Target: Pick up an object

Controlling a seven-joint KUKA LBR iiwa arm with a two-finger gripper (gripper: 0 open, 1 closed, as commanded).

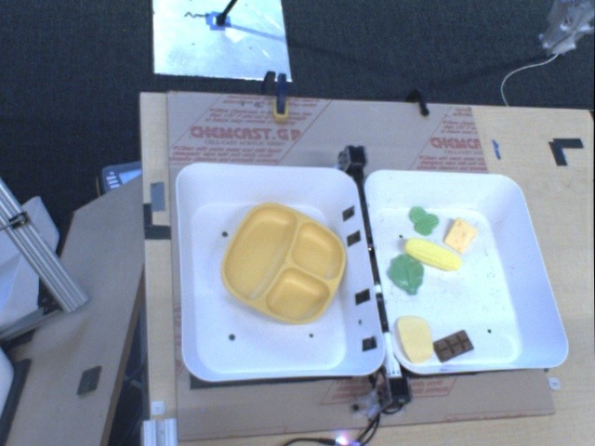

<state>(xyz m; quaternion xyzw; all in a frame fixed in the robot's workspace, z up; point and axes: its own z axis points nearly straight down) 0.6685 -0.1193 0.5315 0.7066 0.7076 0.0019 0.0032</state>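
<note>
Camera view looks down on the loose toy foods lying in the right bin (537,277), at the centre right of the frame. A small green broccoli piece (424,219) sits highest. Just right of it is an orange cheese wedge (460,235). A yellow corn cob (432,255) lies slantwise just below both, and a green leafy piece (405,273) is close against the cob's lower left end. Well apart from these, near the bin's lower edge, a pale yellow oval piece (415,338) lies beside a brown chocolate bar (453,346); whether they touch is hard to tell.

How open the gripper is, or whether it has hold of anything, cannot be told from this view.

The left bin (200,277) holds a yellow divided tray (284,262) with three compartments, set at a tilt in the middle. Both bins stand side by side on a brown sheet (242,130) printed with red lettering, with a yellow clip (279,110) at its upper edge. A shiny metal plate (218,26) lies on the dark floor at the upper left. At the upper right corner is a pale blurred item (567,19) trailing a thin white cable (521,71).
</note>
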